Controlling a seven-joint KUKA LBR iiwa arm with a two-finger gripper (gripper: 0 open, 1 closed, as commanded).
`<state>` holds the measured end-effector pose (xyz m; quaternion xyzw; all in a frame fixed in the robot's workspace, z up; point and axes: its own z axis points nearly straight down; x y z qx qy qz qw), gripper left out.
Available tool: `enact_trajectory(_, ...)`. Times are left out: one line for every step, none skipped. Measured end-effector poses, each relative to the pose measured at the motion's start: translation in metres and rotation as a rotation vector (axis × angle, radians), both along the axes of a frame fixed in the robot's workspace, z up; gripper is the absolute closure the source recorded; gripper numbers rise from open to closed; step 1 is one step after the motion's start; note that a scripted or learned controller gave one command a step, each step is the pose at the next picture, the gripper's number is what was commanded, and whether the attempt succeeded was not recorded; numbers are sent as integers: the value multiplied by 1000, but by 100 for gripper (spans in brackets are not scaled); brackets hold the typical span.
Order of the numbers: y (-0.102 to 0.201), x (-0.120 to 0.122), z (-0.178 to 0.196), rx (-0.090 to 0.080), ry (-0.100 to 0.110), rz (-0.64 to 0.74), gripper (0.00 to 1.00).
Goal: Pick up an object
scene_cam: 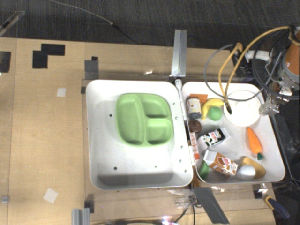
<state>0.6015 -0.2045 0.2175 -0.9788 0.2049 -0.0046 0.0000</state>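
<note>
The right bin (274, 172) holds several small items. Among them are a small can (193, 107), a yellow and green fruit (212, 110), a white round dish (243, 108), an orange carrot (254, 142), a black-and-white cow-pattern carton (213, 137), an orange carton (222, 164) and a white egg (246, 171). The arm's orange band (293, 60) sits at the far right edge. My gripper (273, 106) hangs over the bin's back right rim, just right of the white dish, touching none of the items.
The left bin (101, 168) carries a green divided plate (143, 118). Yellow and grey cables (234, 64) loop over the back of the right bin. A metal post (179, 55) stands behind the wall between the bins. Bare wooden bench lies to the left.
</note>
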Motion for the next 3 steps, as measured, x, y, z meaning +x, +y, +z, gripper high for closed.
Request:
enact_trajectory(-2, 34, -114, -3, 1, 179, 100)
enact_trajectory(96, 70, -46, 3, -1, 223, 100)
enact_trajectory(26, 68, 96, -4, -3, 200, 100)
